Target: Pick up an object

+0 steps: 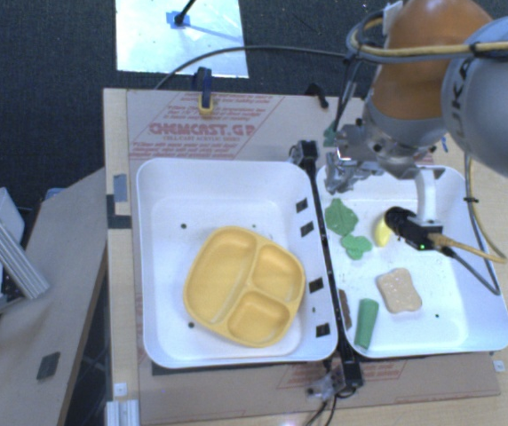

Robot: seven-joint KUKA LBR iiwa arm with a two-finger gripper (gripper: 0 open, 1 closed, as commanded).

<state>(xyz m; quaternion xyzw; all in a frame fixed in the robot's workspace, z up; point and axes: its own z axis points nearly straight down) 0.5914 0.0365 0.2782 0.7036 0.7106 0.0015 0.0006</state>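
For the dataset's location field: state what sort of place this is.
Probably a robotics lab bench: a grey, orange-banded robot arm over two shallow white bins, one holding a yellow divided plastic tray.

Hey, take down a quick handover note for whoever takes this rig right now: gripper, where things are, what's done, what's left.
Gripper: over the far left corner of the right bin, nothing visibly held.
Right bin: green leafy piece just below the gripper, small yellow piece, toast slice, green cylinder near the front left.
Left bin: yellow divided plate.
Done: no pick yet.
Left: grasp and lift one object; the green leafy piece looks nearest.
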